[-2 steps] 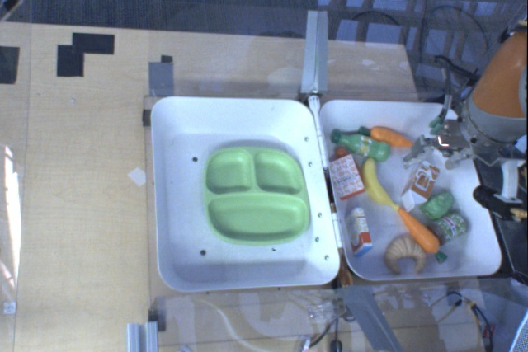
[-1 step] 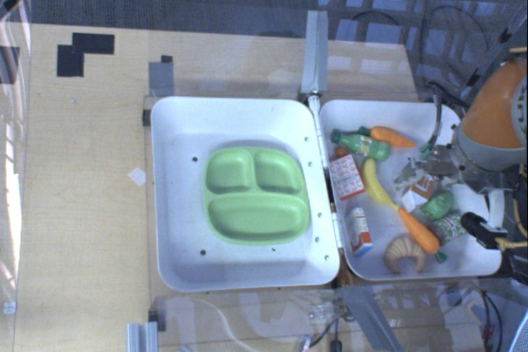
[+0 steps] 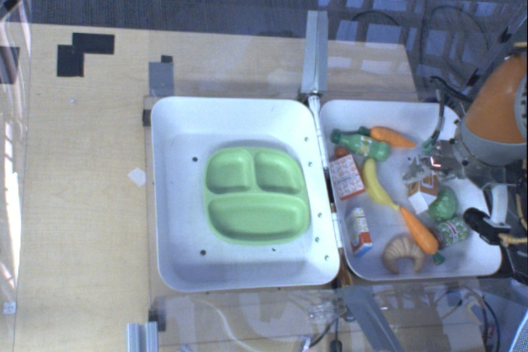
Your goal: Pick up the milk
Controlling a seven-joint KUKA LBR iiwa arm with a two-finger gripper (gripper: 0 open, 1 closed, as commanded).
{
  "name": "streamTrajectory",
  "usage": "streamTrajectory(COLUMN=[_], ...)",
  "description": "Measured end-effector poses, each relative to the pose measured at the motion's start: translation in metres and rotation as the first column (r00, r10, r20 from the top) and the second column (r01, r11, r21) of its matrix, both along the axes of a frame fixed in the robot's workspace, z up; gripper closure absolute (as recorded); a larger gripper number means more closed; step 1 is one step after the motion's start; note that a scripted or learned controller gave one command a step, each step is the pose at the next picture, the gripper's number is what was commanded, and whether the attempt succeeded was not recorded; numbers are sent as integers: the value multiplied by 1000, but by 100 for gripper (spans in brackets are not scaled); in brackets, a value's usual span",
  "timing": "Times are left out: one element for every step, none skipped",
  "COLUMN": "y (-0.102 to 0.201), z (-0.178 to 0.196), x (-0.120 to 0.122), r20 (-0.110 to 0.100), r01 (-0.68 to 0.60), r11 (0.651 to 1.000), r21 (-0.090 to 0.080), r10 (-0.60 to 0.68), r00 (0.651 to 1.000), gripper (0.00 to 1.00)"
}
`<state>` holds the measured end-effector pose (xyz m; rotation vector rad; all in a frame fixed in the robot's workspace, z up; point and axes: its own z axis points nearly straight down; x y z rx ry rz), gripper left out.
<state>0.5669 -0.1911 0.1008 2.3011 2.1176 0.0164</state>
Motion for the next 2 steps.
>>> streamTrajectory(y=[17,85], z=[-9,87], x=[-11,-5], r20=[3,-13], r01=[136,145], r11=[991,989], r21=[-1,4], r10=[-136,-145], r00=[991,989], gripper=[100,100])
